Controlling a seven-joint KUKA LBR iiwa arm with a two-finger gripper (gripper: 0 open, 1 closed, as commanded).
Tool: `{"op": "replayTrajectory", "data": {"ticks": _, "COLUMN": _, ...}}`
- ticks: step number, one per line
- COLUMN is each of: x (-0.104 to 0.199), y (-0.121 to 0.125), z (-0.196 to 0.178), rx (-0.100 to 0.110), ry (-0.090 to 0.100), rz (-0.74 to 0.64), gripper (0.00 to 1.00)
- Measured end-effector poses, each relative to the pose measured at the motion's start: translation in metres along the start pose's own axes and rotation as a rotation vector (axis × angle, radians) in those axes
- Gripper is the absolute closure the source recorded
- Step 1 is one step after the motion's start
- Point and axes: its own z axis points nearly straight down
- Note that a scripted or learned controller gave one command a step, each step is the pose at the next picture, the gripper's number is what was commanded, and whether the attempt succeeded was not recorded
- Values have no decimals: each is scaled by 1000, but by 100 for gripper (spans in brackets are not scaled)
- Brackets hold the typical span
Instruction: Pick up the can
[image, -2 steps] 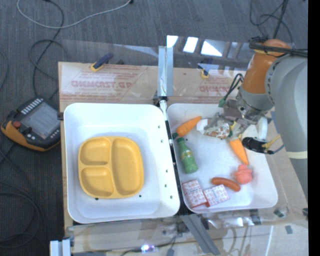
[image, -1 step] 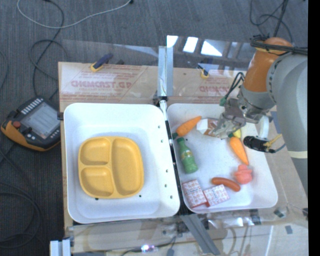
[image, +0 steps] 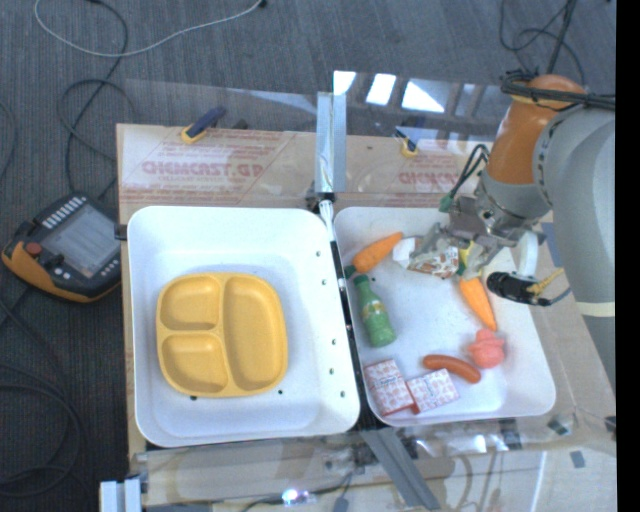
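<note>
Metal, probably light, stiff and slippery, the can (image: 433, 262) lies on its side at the far end of the right bin (image: 520, 400), just beside the gripper (image: 468, 243), whose open-or-closed state cannot be told; gripping across its round middle looks safest.

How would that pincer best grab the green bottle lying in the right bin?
Probably from straight above, closing across the bottle's wide body, not the narrow neck. It lies flat, neck toward a carrot; the bin wall is close beside it.
</note>
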Motion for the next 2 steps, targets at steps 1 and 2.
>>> {"op": "replayTrajectory", "data": {"ticks": 1, "x": 0, "y": -1, "z": -7, "rx": 3, "ry": 0, "rz": 0, "gripper": 100}}
{"op": "replayTrajectory", "data": {"ticks": 2, "x": 0, "y": -1, "z": -7, "rx": 3, "ry": -1, "rz": 0, "gripper": 0}}
